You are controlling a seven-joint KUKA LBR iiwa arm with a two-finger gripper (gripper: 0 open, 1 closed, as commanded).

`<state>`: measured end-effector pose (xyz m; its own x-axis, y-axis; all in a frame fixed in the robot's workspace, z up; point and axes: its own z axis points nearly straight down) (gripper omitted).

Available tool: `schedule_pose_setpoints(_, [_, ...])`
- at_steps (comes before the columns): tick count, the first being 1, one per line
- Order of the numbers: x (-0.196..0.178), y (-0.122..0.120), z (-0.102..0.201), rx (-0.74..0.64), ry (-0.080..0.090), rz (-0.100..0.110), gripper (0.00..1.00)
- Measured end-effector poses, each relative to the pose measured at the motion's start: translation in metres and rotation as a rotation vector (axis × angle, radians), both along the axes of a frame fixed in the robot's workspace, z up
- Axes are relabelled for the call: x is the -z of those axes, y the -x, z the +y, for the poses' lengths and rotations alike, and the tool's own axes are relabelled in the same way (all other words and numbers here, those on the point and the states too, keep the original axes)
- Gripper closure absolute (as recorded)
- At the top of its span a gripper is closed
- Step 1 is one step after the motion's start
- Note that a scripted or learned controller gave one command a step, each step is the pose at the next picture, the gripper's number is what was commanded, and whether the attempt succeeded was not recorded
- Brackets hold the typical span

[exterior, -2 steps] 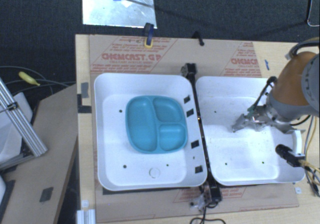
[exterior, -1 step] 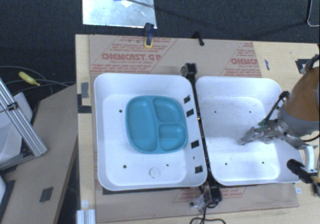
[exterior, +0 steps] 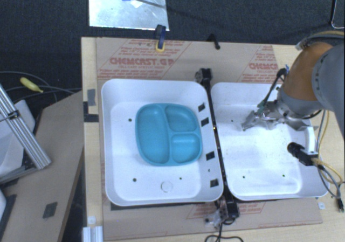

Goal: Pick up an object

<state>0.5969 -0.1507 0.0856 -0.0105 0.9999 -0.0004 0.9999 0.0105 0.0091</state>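
Note:
A blue plate (exterior: 167,133) with three compartments lies in the middle of the left bin (exterior: 121,101). My gripper (exterior: 251,121) hangs low over the upper middle of the right bin (exterior: 259,181), pointing left toward the divider between the bins. I see nothing held in it. It is well apart from the blue plate, which lies on the far side of the divider.
A small white disc (exterior: 166,186) lies near the front of the left bin. Black clips (exterior: 205,122) run along the divider between the bins. The arm (exterior: 312,79) enters from the right above the right bin's far corner. A cardboard sheet (exterior: 161,57) lies under both bins.

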Motion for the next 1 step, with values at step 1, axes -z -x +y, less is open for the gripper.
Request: schedule_pose_setpoints(1, [-0.0017, 0.0254, -0.0597, 0.014, 0.002, 0.008, 0.0])
